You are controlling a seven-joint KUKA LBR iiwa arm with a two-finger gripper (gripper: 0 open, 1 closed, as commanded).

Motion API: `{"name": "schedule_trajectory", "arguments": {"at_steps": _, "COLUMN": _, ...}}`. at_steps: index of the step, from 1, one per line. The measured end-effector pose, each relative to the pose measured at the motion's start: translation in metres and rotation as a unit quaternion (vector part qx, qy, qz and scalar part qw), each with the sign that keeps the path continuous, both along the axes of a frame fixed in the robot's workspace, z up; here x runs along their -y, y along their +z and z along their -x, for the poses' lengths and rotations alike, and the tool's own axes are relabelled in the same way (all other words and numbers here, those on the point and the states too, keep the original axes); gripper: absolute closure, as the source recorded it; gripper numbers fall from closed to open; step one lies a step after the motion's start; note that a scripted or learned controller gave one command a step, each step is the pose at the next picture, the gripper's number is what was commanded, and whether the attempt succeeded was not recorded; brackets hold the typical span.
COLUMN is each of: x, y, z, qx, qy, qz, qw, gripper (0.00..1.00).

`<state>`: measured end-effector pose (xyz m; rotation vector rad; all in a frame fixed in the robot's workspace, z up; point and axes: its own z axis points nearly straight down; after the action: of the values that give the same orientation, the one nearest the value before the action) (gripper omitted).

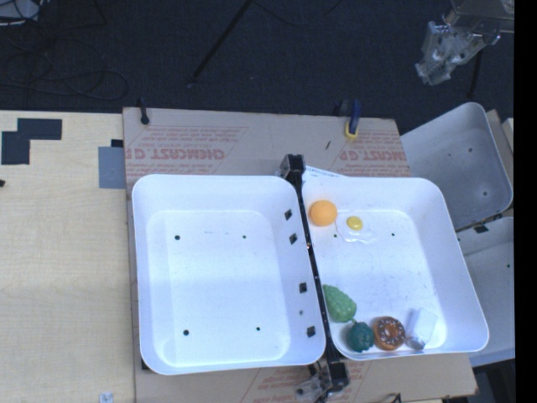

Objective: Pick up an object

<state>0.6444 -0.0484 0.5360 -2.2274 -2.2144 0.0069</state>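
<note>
I read the desk point(59, 225) from its left edge: pale wood with dark square markers, then a cardboard sheet point(252, 145) carrying both bins. The left bin point(143, 225) shows bare white floor with a few small dark holes. Across the black divider point(302, 250), the right bin point(457, 250) holds every candidate: an orange ball point(323, 213) near the far left corner, a fried-egg toy point(357, 226) just beside it, a green leafy piece point(339, 303) against the divider wall, a dark teal lump point(361, 337) at the near rim, a chocolate doughnut point(388, 332) touching or almost touching it, and a white block point(422, 326) near the corner. The gripper point(445, 53) hangs high at the far right, well apart from both bins, over the dark floor point(252, 40) with trailing cables; it is small and blurred, and I cannot tell how the jaws stand. My judgement: the pick has not begun and the approach step is in hand. The next move calls for travel leftward and down over the right bin. The ball sits fairly free of its neighbours, while the near-rim cluster risks a crowded grasp. A grey metal panel point(457, 162) stands just beyond the bin's right edge.
</note>
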Motion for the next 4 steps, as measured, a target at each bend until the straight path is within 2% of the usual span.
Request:
{"name": "schedule_trajectory", "arguments": {"at_steps": 1, "x": -0.025, "y": 0.002, "z": 0.054, "qx": -0.001, "qy": 0.004, "qz": -0.0019, "qw": 1.0000, "gripper": 1.00}}
{"name": "schedule_trajectory", "arguments": {"at_steps": 2, "x": 0.073, "y": 0.000, "z": -0.001, "qx": 0.001, "qy": 0.000, "qz": 0.0003, "qw": 1.0000, "gripper": 1.00}}
{"name": "schedule_trajectory", "arguments": {"at_steps": 3, "x": 0.141, "y": 0.001, "z": 0.001, "qx": 0.000, "qy": 0.000, "qz": -0.0001, "qw": 1.0000, "gripper": 1.00}}
{"name": "schedule_trajectory", "arguments": {"at_steps": 4, "x": 0.165, "y": 0.001, "z": 0.015, "qx": 0.000, "qy": 0.002, "qz": -0.0014, "qw": 1.0000, "gripper": 1.00}}
